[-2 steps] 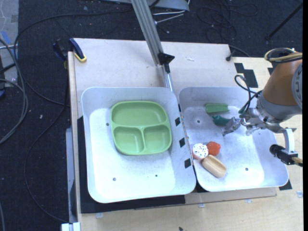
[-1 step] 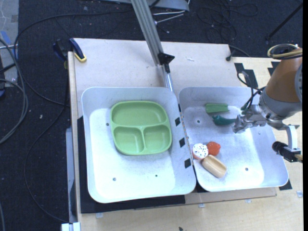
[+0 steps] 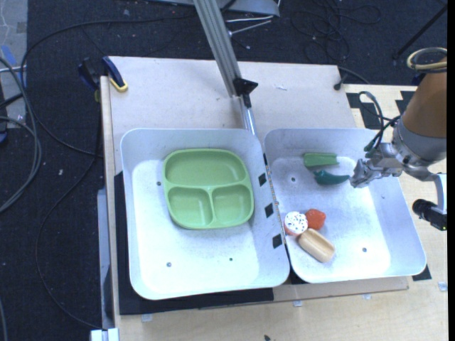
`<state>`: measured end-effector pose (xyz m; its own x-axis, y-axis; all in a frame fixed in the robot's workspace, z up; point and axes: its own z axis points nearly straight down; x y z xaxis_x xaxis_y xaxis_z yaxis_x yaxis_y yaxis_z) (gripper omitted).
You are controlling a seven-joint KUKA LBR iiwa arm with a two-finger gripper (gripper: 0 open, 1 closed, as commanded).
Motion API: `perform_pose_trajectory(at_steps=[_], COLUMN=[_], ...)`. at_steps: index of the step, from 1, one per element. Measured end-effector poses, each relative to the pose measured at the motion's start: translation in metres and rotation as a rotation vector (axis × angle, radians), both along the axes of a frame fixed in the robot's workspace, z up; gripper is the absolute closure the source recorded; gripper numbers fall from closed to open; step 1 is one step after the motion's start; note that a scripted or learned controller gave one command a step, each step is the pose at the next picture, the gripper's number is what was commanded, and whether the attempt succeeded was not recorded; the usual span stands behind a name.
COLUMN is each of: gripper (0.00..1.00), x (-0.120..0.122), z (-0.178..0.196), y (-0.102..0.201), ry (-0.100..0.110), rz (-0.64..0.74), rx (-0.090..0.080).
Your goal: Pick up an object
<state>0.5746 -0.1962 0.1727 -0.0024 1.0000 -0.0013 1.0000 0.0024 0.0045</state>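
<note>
The right bin holds a green flat piece near its far wall, with a dark teal piece just in front of it. Near the bin's left front lie a white dotted round piece, a red-orange piece and a tan bun-shaped piece, all close together. My gripper hangs at the right side of this bin, its tip just right of the teal piece. I see nothing held between its fingers.
The left bin holds a light green divided plate. A slanted metal pole runs down to the bins' far edge at the middle. A clamp sits at the bench's far left corner.
</note>
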Motion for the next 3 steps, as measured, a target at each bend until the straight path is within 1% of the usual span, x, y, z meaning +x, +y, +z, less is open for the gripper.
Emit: perform_pose_trajectory(at_steps=[1, 2, 3], gripper=[1.00, 1.00, 1.00], x=[0.011, 0.011, -0.004], z=[0.055, 0.065, 0.070], y=[0.005, 0.005, 0.053], ry=[-0.002, 0.002, 0.005], rz=[0.001, 0.000, 0.004], rx=[-0.001, 0.000, 0.003])
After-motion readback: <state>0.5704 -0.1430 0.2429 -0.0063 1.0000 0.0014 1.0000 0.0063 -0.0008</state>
